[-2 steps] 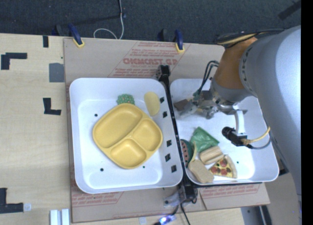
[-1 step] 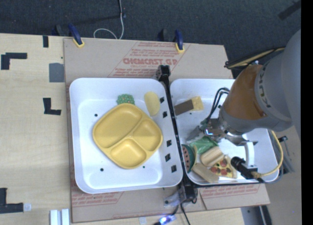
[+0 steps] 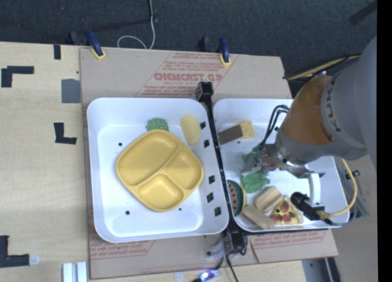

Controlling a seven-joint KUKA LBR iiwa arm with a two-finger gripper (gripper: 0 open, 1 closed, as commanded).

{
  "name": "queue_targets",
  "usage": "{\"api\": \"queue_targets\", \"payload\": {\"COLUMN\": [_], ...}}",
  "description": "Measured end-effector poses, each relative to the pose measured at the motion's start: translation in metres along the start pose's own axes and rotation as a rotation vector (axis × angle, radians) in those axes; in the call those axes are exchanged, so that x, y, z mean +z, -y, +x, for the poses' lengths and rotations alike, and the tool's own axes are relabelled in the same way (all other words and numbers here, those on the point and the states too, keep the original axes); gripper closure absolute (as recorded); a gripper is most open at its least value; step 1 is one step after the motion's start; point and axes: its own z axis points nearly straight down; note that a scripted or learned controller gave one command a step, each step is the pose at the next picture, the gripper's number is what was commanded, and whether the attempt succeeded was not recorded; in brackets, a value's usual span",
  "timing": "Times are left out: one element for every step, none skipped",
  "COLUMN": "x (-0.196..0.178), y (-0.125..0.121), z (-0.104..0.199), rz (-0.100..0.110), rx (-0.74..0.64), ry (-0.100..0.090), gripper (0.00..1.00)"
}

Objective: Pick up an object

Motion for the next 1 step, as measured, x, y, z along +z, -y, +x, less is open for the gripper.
{"api": "queue_targets", "payload": {"x": [-0.086], "y": [-0.0435], "z": [0.0577], "rz": [0.003], "rx": [0.001], "ry": [0.003], "gripper": [1.0]}}
